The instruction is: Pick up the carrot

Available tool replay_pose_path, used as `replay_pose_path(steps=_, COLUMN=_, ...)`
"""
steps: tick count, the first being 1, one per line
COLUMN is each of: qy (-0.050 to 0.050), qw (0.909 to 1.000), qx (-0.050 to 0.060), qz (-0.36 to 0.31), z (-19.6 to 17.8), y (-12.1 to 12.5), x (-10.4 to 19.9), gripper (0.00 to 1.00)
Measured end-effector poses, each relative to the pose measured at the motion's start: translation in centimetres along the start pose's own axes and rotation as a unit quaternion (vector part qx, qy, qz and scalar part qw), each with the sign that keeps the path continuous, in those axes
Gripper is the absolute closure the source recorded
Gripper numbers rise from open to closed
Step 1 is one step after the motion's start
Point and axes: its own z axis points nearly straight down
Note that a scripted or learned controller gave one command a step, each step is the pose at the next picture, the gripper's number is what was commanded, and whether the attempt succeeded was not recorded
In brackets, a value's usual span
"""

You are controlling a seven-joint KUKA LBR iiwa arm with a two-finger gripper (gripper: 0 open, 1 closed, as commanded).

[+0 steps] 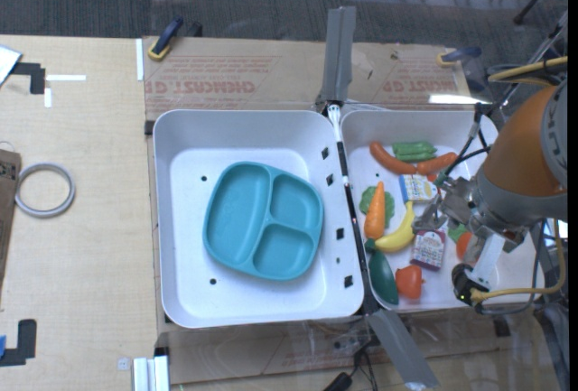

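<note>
The carrot lies in the right bin, near its left wall, orange body pointing toward the near edge and green top alongside. A banana lies just beside it on the right, and a dark green vegetable sits just below both. A tomato, a small carton, a red chilli and a green pea pod crowd the same bin. The left bin holds a teal divided plate.

The pincer hangs over the middle of the right bin, to the right of the carrot, with the wrist body covering most of it. Whether it is open or closed cannot be told, and no object is visible in its grip.

Probable faults from this position:
- Descent here would likely meet the carton or banana, not the carrot.
- Close neighbours may block finger entry or be lifted with it.
- The bin wall limits clearance on the carrot's left side.
</note>
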Motion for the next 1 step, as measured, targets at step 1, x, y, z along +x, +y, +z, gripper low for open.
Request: replay_pose_path(steps=1, qy=0.001, qw=0.9993, qx=-0.001, qz=0.038, z=-5.15, y=2.15, x=-2.82, gripper=0.00)
